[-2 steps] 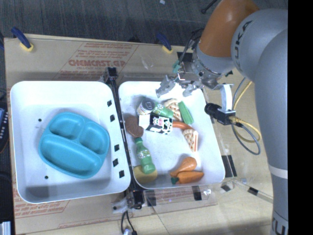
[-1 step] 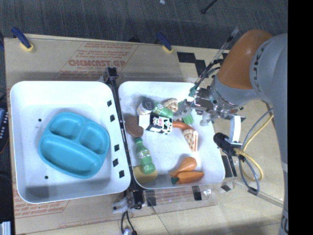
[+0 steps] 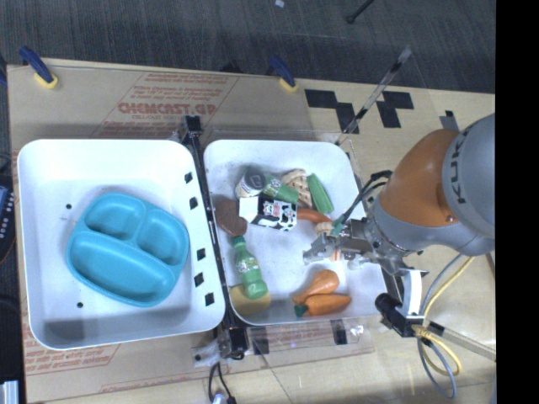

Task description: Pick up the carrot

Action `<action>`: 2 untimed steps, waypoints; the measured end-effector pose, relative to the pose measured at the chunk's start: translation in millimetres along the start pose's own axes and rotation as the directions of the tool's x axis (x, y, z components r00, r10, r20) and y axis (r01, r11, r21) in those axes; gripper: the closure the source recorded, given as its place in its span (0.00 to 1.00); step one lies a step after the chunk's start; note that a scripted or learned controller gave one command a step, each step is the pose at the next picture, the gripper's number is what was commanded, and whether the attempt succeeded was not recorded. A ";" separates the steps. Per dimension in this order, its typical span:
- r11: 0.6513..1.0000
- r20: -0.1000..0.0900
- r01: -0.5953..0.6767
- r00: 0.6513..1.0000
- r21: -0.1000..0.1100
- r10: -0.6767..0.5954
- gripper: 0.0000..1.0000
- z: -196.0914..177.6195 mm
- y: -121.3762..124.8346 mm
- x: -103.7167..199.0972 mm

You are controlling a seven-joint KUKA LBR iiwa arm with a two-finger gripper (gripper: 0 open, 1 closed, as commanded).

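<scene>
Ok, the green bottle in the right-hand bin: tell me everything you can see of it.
The green bottle is a small toy-like plastic bottle, translucent green with a pale label band around its middle and a narrow neck and cap at the upper end. It lies on its side in the right bin, near the lower left corner, running along the left wall, neck towards the brown item above it. Its base rests against a yellowish object. The gripper is off to its right, apart from it.

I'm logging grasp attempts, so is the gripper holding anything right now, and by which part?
Nothing is visibly held. The gripper hovers in the right bin, just above the carrot, which lies on the bin floor.
</scene>
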State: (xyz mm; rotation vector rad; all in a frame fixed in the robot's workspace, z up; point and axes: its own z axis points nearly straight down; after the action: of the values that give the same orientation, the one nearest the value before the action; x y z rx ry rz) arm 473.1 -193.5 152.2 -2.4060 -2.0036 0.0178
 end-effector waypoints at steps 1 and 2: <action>0.912 0.000 0.409 0.912 -0.009 -0.409 0.00 60.5 4.9 -2.2; 0.908 0.000 0.419 0.908 -0.007 -0.419 1.00 50.5 5.5 -1.8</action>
State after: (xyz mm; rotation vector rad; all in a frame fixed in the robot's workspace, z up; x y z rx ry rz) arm 477.3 -196.3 101.6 -1.9216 -2.4752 0.0055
